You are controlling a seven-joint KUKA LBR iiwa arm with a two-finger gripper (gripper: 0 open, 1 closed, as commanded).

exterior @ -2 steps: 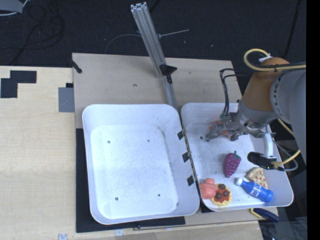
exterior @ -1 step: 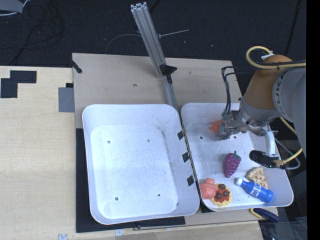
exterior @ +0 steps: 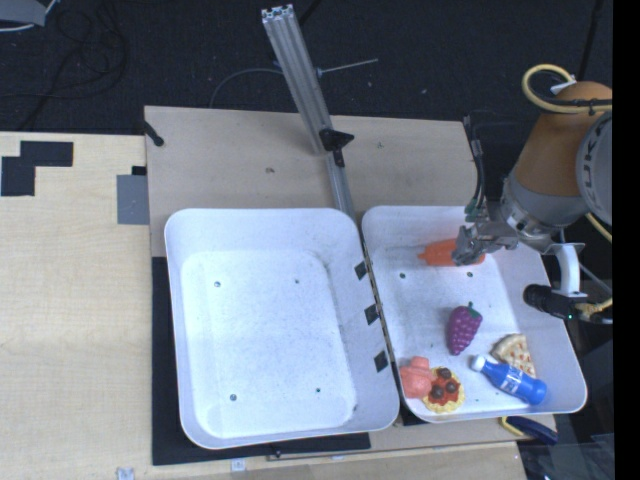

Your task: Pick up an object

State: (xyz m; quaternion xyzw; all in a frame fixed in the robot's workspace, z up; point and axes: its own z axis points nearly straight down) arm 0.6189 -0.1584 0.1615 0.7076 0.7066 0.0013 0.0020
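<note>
Gripper (exterior: 468, 251) low over the orange object (exterior: 438, 254) at the rear of the right bin (exterior: 570, 388), jaw state indiscernible at this scale; a sound grasp likely requires centring on the object's body before closing, then lifting vertically.

A small orange object (exterior: 437, 254) lies flat near the right bin's far edge, partly hidden at its right end.

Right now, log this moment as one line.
gripper low in right bin, at orange item | grip unconfirmed | grapes, bottle, pizza slice lying in bin
</note>
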